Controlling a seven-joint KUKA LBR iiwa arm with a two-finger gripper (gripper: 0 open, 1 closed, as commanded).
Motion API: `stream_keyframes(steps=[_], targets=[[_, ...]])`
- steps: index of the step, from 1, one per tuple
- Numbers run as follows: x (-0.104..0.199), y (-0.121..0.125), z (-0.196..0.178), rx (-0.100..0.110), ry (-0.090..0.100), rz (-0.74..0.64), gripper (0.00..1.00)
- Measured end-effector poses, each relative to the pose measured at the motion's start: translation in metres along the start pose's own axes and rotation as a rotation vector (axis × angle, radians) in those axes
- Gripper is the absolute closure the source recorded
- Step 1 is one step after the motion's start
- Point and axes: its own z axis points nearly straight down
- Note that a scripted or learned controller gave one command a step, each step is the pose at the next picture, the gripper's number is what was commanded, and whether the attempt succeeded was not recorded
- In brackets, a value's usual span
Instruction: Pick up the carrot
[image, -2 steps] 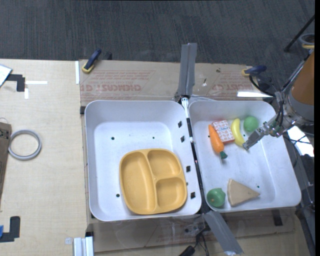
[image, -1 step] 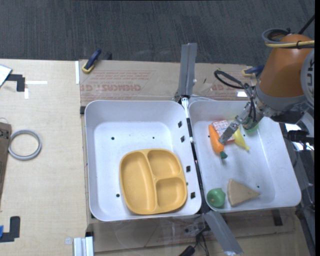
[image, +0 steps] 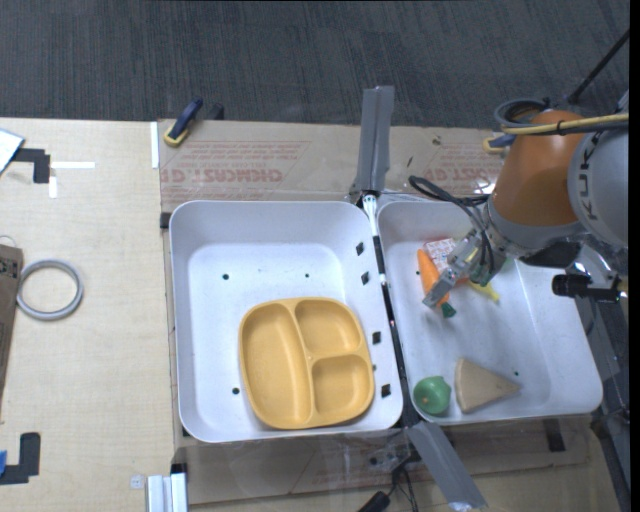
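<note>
The carrot (image: 427, 266) is a short orange piece lying in the right bin (image: 540, 340), close to its left wall in the far half. My gripper (image: 446, 288) reaches down from the right and sits just right of the carrot's near end, touching or almost touching it. The arm's orange band (image: 535, 170) hangs above the bin's far right corner. From this angle I cannot make out whether the carrot lies between the jaws.
A red and white packet (image: 440, 249) lies just behind the carrot, and a small yellow piece (image: 487, 291) lies under the wrist. A green ball (image: 432, 395) and a tan wedge (image: 484, 385) sit at the bin's near edge. The left bin (image: 200, 300) holds a yellow divided plate (image: 305, 361).
</note>
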Motion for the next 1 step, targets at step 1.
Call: stream_keyframes(steps=[1], targets=[[-0.0032, 0.0008, -0.0117, -0.005, -0.01, 0.004, 1.0]])
